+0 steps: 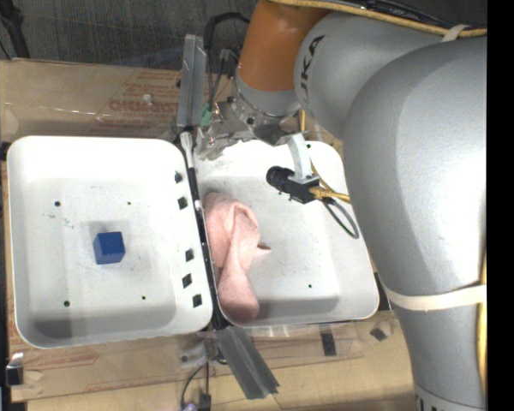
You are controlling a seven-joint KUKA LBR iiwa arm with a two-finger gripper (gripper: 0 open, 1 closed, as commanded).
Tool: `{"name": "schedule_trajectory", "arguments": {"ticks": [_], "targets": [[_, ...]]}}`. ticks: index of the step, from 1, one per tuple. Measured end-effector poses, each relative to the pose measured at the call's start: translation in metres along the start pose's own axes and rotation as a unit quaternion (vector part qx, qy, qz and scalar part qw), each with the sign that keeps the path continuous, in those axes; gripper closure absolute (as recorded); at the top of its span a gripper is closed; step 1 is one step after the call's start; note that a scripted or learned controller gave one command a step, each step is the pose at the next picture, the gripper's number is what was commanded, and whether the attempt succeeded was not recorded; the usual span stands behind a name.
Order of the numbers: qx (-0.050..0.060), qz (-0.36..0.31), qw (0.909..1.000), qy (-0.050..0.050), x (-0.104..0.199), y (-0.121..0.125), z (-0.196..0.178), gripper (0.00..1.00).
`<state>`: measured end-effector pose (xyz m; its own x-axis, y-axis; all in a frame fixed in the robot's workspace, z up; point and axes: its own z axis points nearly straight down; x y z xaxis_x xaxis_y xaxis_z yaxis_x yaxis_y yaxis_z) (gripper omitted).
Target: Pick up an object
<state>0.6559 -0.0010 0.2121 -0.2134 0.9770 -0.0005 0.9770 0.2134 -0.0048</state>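
The crumpled pink cloth [232,251] lies below my gripper [216,134] in the picture, well apart from it, pressed along the left wall of the right-hand white plastic bin [325,302]. Its long axis runs along that wall, from near the bin's middle to the near rim. Bare floor lies open to the cloth's right. My gripper hangs at the far corner by the divider; whether it is spread or pressed together I cannot tell. Far to its lower left, a small blue cube [109,247] sits in the left-hand white bin [34,161].
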Motion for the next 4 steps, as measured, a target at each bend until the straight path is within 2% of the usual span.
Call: {"name": "schedule_trajectory", "arguments": {"ticks": [1,2,3,4], "targets": [[0.000,0.000,1.0000,0.000,0.000,0.000,0.000,0.00],[0.001,-0.002,1.0000,0.000,0.000,0.000,-0.010,1.00],[0.000,0.115,0.9934,0.001,-0.025,-0.006,-0.004,1.00],[0.000,0.115,0.9934,0.001,-0.025,-0.006,-0.004,0.00]]}}
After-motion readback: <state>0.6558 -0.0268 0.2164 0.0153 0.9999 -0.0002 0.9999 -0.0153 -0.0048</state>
